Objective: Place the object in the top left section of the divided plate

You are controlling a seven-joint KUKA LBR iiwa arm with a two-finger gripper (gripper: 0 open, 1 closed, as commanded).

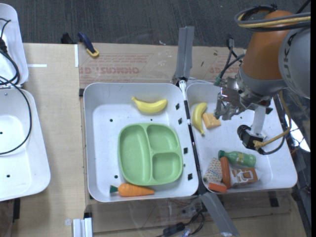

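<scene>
The green divided plate (150, 154) lies in the left bin (94, 147), with one long section on its left and two smaller ones on its right, all bare. My gripper (224, 113) hangs over the upper part of the right bin (281, 174). It is just right of an orange wedge (212, 121), and whether it touches the wedge is unclear. A yellow banana (198, 116) lies directly left of the wedge. Nothing can be made out in the gripper.
In the left bin a second banana (149, 104) lies above the plate and a carrot (132, 190) below it. The right bin's lower part holds a green bottle (238, 157), a small carton (243, 177) and other toy foods. A metal divider post (184, 53) stands between the bins.
</scene>
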